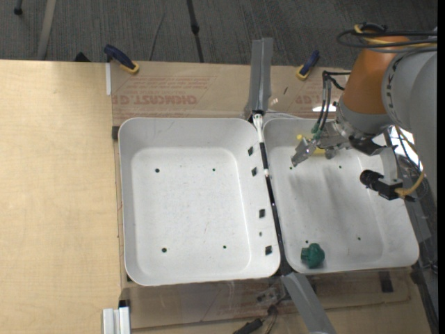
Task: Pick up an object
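Here's the grey arm with its orange band reaching in from the right, its tool hanging over the far left part of the right shallow white plastic bin. Whether it's clenched or released, I cannot tell. The small round green object sits near that bin's front left corner, well apart. The left white bin lies beside it on the table.

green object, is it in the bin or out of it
In. The green object rests on the floor of the right bin, near its front left corner, apart from the pincer at the far end.
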`<state>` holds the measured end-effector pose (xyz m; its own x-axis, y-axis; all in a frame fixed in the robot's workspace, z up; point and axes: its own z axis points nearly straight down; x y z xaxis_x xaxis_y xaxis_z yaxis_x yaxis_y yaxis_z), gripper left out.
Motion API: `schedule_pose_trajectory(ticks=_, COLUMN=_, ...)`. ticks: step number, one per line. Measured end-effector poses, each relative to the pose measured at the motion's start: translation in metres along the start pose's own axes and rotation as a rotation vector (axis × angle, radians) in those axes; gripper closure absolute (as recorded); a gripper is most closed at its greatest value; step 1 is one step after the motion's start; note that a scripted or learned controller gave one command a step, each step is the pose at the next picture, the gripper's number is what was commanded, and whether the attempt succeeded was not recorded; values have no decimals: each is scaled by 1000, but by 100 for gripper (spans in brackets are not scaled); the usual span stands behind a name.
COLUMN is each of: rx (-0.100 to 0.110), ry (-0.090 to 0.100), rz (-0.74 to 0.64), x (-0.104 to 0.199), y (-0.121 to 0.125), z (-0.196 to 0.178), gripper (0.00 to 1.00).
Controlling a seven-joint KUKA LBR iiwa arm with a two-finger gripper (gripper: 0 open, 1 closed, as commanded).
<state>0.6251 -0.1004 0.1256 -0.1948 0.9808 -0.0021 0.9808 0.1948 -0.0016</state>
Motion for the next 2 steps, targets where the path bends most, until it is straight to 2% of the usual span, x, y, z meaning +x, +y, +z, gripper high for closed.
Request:
schedule_pose_trajectory(ticks=1, rx=1, ry=1, rz=213, x=-2, y=-90, z=-62, gripper=0)
schedule_pose_trajectory(ticks=2, rx=2, ry=3, rz=188, x=11, y=-149, z=35, gripper=0)
